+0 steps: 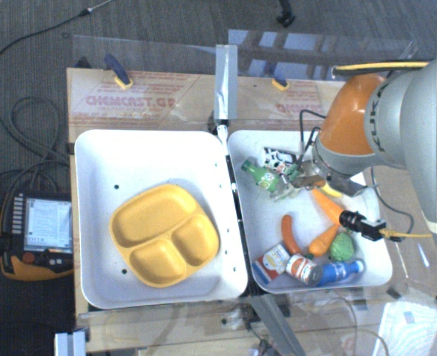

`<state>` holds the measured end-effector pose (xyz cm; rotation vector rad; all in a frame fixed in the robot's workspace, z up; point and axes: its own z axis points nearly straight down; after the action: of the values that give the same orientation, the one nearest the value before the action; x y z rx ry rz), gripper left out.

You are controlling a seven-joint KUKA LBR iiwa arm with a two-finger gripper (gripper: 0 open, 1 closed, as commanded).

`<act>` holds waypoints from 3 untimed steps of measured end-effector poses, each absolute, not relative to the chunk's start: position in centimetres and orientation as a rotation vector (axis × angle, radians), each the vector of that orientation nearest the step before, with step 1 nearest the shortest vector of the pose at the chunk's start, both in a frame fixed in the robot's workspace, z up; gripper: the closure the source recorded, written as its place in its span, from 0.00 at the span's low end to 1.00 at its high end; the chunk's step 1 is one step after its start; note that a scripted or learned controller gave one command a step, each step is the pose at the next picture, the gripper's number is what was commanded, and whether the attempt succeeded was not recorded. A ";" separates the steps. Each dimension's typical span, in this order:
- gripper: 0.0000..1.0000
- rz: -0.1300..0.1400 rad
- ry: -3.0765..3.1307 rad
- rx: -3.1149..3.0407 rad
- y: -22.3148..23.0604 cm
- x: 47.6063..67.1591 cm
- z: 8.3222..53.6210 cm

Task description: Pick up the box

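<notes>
Reaching in from three o'clock, the grey arm (396, 117) hangs over the right bin (240, 199), its gripper (301, 175) low near the bin's twelve o'clock edge (whether it is parted or closed, or has anything, I cannot tell). Just at its nine o'clock lie a green bottle (261, 174) and a black-and-white carton (277, 156). The box (274, 261) sits at the bin's seven o'clock corner, touching a can (303, 269), well apart from the gripper. A yellow divided tray (165, 233) fills the left bin (99, 162).
</notes>
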<state>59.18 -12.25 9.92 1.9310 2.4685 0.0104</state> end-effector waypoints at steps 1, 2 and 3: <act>1.00 -0.003 2.486 1.918 -7.9 64.8 18.4; 1.00 -0.006 2.562 1.812 -5.2 66.8 21.5; 1.00 -0.001 2.520 1.875 -2.7 66.8 22.6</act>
<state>66.85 -2.73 22.64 1.8748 2.5196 -0.0010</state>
